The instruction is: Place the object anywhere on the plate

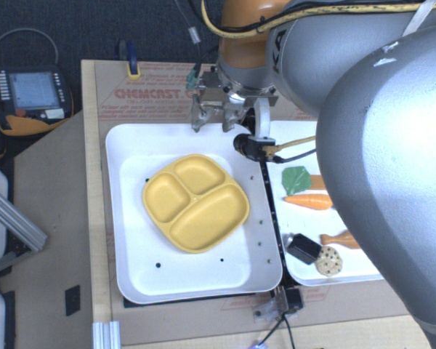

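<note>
Place: robotics lab | signs: teach pendant (33,97) with its coiled cable (at left) — white bins (123,217) on a board, loose cables (196,13) overhead

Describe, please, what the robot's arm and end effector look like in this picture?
The arm is bulky, rounded and smooth grey, with an orange band above the wrist. Yellow and black cables loop around that band. The end effector is a small block of grey metal with two short fingers, and a black fitting sits beside it.

Yellow three-compartment plate (196,203) flat in left bin; toy carrot (309,201) in right bin.
</note>
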`<state>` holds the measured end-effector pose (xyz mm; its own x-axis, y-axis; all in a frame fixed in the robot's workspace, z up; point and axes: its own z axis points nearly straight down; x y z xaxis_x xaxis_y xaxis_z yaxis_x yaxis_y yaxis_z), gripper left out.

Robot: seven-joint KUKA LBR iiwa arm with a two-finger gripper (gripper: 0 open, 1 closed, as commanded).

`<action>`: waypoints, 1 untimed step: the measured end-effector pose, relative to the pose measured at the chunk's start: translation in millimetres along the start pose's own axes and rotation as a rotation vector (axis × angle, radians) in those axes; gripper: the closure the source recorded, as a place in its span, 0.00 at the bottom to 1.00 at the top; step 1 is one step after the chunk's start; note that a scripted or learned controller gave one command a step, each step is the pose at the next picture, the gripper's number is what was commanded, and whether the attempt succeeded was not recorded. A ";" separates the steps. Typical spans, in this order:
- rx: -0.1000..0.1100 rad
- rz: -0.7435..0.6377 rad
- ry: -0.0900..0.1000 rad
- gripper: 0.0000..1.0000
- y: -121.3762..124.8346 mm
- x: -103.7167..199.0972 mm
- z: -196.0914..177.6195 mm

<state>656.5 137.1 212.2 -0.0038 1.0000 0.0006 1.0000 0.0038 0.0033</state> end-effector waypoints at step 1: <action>0.002 0.002 -0.001 0.00 -0.5 -2.3 -0.3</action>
